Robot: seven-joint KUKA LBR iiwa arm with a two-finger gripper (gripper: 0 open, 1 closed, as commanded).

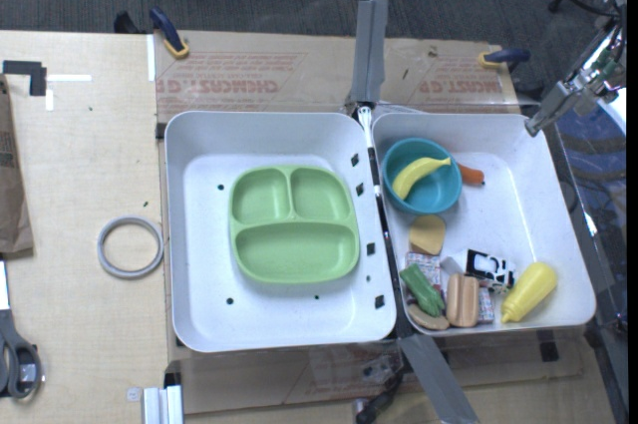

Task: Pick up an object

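The arm's end (588, 78) shows at the right edge, above and outside the far right corner of the right bin (533, 183); whether the claw is wide or narrow I cannot tell.

The right bin holds the things to pick. A blue bowl (427, 181) sits at its far left with a banana (419, 173) lying in it, and a small orange piece (472, 177) just beside the bowl's right. Nearer the front lie a tan chip (428, 234), a green pod (421, 289), a hot dog (463, 299), a black and white block (487, 266) and a yellow bottle (528, 291), crowded together.

The left bin (189, 212) holds a green divided plate (294, 224). On the tabletop (70, 183) to the left lies a grey ring (131, 245).
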